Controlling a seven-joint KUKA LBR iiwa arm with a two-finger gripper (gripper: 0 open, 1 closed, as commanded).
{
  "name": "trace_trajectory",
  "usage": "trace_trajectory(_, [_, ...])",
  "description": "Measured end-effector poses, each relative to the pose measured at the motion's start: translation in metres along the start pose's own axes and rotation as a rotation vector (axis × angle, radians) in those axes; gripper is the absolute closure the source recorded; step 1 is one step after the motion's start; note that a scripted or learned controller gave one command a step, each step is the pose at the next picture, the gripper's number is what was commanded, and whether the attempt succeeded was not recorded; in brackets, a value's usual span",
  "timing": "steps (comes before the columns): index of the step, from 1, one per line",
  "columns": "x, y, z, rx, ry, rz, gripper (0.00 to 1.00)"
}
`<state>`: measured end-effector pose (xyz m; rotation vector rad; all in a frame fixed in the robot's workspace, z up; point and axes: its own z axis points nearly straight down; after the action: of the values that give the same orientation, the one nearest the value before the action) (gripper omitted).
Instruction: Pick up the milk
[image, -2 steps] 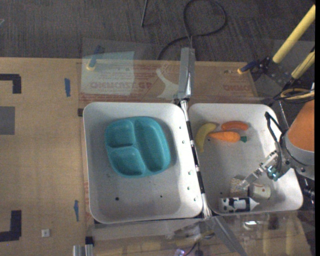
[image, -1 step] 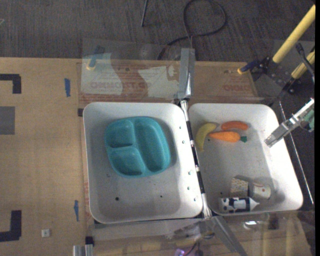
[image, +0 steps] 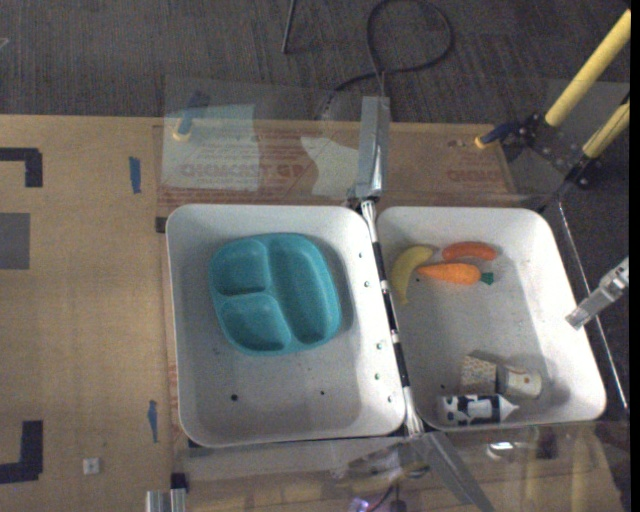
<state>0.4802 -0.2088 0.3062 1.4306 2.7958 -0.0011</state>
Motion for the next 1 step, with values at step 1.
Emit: trace_trajectory(1, [-0.0114, -0.0065, -0.1286, 0.0, -0.002, -0.057, 0.0])
